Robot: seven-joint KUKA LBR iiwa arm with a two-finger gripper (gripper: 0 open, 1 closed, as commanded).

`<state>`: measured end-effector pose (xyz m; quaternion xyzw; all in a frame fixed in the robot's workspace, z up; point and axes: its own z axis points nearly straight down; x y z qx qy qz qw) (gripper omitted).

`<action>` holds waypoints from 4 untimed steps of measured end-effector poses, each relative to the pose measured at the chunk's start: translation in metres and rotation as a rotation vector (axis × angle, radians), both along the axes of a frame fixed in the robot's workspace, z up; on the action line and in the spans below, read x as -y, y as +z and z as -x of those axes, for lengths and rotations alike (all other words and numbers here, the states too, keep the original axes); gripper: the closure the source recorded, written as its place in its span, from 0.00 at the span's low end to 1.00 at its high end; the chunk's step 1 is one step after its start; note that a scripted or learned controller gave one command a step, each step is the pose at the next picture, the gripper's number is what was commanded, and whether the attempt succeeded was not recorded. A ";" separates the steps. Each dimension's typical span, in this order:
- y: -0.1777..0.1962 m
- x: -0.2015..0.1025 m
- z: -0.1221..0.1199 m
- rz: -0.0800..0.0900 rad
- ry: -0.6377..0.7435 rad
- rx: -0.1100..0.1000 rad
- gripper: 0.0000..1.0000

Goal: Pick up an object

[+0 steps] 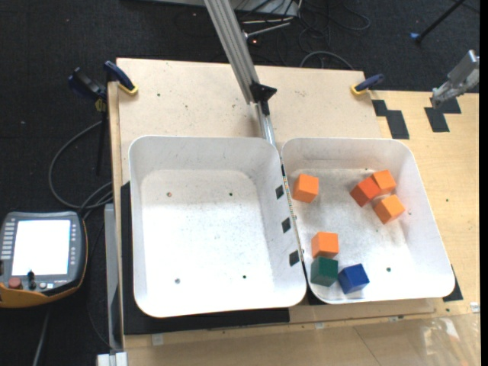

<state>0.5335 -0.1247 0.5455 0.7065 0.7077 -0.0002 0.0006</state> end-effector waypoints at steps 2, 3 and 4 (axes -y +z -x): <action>0.001 -0.122 0.024 -0.002 0.008 0.000 0.00; -0.114 -0.148 0.029 0.000 0.002 -0.009 0.00; -0.017 -0.078 0.032 0.002 -0.008 0.010 0.00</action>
